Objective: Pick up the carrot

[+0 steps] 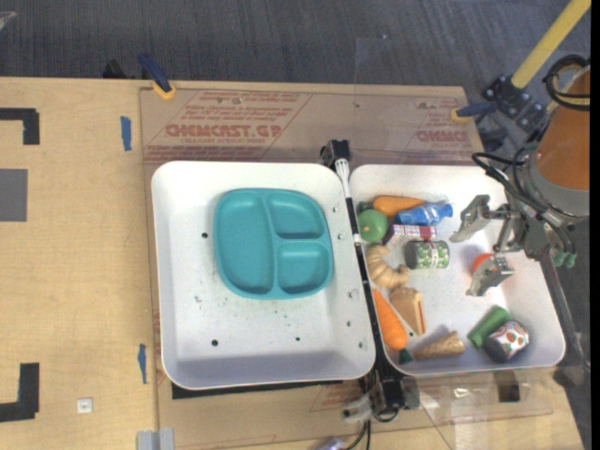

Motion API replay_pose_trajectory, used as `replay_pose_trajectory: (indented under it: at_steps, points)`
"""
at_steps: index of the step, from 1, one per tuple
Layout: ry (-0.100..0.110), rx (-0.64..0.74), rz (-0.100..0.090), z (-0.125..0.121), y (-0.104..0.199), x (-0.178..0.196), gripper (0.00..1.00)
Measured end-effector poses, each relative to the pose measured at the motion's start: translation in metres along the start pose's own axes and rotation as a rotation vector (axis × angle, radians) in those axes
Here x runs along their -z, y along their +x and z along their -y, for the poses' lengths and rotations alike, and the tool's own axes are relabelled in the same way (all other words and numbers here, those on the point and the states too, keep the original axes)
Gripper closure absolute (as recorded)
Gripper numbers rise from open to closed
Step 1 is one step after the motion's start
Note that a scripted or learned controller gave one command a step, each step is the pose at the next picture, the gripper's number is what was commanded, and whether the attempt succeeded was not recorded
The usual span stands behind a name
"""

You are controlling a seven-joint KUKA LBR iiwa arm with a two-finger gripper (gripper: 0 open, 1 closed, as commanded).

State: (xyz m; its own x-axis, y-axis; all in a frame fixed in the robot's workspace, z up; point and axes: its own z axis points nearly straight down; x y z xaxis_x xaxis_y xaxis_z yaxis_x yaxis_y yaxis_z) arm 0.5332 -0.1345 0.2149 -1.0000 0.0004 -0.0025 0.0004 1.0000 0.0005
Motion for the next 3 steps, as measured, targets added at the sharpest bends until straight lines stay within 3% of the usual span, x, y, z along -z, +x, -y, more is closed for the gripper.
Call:
replay_pose_trajectory:
  at_steps: [1,2,3]
  points:
    - [-0.004,0.015,-0.004,-0.092,-0.013,-0.032,0.0]
    - [-0.001,-0.1,0.004,-0.088,-0.079,-0.031,0.0]
    - [0.001,-0.387,-0.005,-0.026,-0.067,-0.093,0.0]
